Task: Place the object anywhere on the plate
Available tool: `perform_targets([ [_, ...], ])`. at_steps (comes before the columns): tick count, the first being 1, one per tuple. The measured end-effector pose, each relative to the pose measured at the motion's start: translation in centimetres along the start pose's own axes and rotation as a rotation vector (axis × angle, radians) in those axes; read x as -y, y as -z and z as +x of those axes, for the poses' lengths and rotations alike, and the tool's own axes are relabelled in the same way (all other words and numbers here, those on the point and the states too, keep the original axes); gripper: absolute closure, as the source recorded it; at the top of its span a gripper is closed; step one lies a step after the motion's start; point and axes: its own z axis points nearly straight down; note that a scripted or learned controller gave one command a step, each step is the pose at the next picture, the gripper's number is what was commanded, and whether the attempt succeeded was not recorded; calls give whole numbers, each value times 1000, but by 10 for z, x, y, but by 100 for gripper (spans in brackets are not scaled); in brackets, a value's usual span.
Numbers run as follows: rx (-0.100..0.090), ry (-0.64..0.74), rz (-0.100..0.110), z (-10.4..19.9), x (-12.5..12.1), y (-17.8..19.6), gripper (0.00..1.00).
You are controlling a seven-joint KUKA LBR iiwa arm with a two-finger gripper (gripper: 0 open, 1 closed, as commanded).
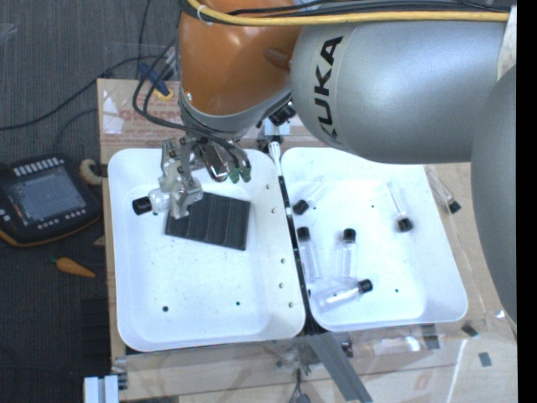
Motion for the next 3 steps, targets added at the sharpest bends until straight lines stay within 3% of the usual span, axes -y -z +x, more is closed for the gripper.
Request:
perform_targets([
  [1,-4,225,0,70,-23,-58,100],
  [2,1,264,-1,-2,0,48,100],
  [3,-2,797,-3,28,-11,11,100],
])
